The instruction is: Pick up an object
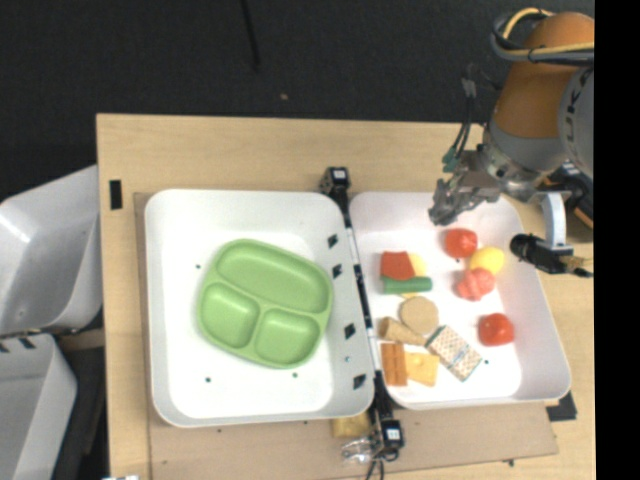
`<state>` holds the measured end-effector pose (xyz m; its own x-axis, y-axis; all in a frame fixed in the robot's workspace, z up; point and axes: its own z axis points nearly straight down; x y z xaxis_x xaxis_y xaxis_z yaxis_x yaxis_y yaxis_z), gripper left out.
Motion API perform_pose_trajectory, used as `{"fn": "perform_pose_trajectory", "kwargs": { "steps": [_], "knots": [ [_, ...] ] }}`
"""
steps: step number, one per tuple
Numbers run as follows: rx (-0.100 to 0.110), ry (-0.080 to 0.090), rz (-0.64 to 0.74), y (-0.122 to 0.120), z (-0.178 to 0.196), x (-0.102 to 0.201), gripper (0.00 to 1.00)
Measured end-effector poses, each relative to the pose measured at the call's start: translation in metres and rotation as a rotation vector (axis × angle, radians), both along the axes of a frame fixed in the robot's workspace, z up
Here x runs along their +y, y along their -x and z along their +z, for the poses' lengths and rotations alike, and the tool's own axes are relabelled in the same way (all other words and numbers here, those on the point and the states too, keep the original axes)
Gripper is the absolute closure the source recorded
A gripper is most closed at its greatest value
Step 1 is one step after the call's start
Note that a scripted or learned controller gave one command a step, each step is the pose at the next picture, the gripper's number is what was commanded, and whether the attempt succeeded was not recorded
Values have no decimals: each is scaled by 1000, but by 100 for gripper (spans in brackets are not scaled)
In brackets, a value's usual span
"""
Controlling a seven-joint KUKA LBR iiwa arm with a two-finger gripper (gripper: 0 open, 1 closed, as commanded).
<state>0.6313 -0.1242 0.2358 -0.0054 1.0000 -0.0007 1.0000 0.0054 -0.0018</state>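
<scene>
claw [447, 211] just above red obj [460, 242]

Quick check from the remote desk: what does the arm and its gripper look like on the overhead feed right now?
The arm is grey metal with a broad orange band above the wrist and a yellowish ring at its top. Thin dark cables run down its near side. The gripper is a small, dark grey, blocky assembly.

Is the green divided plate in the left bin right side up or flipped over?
Right side up: the green plate shows its three hollow compartments facing upward.
</scene>
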Motion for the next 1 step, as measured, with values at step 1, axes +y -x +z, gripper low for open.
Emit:
{"fn": "perform_pose_trajectory", "kwargs": {
  "steps": [1],
  "knots": [
    [-2,-1,0,39,11,33,100]
  ]
}}
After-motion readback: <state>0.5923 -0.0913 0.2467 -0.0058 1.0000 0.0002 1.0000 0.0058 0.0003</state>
